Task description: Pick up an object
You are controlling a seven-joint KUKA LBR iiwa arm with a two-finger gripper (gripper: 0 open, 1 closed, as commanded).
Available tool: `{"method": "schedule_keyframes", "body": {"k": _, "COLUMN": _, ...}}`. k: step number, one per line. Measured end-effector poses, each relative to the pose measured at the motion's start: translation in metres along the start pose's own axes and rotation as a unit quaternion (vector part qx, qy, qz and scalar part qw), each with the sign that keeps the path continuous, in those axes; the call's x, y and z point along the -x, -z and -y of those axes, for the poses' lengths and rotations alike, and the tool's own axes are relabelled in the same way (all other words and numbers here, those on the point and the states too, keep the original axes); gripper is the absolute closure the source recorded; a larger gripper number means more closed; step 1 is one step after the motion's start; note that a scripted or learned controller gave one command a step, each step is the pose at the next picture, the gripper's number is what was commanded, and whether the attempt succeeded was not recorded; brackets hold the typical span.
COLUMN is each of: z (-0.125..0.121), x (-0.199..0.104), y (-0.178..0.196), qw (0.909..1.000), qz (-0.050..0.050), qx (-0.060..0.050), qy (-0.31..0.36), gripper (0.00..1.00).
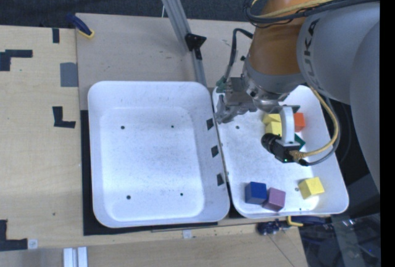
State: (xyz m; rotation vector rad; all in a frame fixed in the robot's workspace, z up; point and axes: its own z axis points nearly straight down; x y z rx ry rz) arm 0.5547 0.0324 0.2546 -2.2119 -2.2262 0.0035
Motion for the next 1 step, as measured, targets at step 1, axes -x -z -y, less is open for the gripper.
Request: {"method": "schedule_keyframes", "body": {"k": 1, "z": -0.0051, "x": -0.0613, "y": -0.0059, "qw": 1.0, "qz": 0.0, "qx": 0.001, "qy": 0.001, "gripper": 1.0}}
